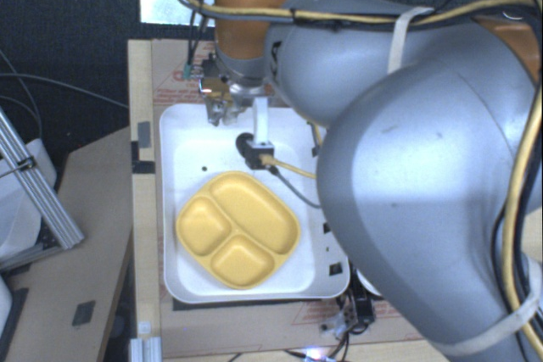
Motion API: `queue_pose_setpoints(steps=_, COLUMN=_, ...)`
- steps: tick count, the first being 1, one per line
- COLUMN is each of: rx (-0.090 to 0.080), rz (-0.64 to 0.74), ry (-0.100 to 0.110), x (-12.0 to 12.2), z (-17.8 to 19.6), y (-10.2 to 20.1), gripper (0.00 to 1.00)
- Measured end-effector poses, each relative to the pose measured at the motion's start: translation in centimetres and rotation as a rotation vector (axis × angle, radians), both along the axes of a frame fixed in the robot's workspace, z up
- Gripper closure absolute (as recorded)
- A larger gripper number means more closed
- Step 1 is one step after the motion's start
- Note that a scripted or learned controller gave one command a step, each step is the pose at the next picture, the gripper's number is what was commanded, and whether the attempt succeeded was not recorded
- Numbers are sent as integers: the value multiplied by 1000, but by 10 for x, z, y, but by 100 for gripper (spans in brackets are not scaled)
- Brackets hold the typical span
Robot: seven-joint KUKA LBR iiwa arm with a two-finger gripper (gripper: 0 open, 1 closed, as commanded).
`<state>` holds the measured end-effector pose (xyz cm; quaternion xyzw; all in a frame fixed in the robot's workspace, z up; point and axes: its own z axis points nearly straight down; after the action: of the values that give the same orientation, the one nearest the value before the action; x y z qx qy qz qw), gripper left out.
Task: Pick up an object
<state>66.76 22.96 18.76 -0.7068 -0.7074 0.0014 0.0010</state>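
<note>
Nearest the camera, a yellow divided tray [238, 228] with three compartments is seen lying flat in the front part of the white bin [182, 144], which rests on the table [93, 182]. Beyond it, the bin's bare floor is crossed by a yellowish cable. Farther back, the pincer [222, 110] is held over the bin's rear edge, well apart from the tray; whether it is spread or pressed together cannot be told, and nothing is seen between its tips. For a sound pick, the pincer should probably be brought forward over the tray and lowered astride a rim or dividing ridge, since the flat compartments offer little purchase.
</note>
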Motion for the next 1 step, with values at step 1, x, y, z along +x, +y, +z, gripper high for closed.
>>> queue_pose_setpoints(steps=1, rx=-3, rz=-5, ry=5, x=-1, z=-110, y=-53, gripper=100)
